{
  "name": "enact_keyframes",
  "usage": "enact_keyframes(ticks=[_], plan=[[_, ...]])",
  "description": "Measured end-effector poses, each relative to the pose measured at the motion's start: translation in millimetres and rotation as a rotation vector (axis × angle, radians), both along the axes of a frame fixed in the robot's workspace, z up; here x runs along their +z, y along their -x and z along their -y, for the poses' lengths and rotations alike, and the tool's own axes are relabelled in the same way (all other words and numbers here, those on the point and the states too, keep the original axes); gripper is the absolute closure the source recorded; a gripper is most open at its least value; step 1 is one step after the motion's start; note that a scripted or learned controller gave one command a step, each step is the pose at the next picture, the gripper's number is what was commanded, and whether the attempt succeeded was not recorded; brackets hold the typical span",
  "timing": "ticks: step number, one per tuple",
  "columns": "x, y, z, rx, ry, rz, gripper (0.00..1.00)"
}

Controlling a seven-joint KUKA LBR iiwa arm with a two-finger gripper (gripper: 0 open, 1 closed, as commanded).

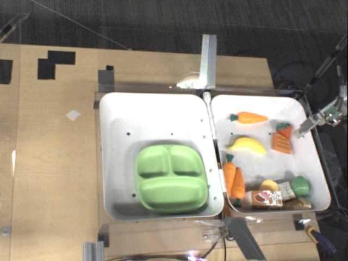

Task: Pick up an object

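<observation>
Wooden bench, two white bins, dark carpet.

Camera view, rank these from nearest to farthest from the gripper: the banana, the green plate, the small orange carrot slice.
From the gripper at the right bin's right edge:
1. Carrot slice, just left of it.
2. Banana, mid right bin.
3. Green plate, left bin.

Slim grey metal claw, pale silvery fittings and thin dark cables behind it
</observation>
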State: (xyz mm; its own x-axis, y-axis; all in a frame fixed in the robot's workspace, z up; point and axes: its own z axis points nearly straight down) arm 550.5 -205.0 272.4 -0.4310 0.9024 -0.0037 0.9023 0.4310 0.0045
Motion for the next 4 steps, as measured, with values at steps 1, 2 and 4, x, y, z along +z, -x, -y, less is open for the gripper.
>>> enact_keyframes(ticks=[1,2,4], plan=[[-111,8,-2,-0.389,-0.003,-0.003,0.0],[-98,29,-7,-0.496,-0.004,-0.003,0.0],[-146,-3,-62,-0.357,-0.003,-0.001,0.0]])
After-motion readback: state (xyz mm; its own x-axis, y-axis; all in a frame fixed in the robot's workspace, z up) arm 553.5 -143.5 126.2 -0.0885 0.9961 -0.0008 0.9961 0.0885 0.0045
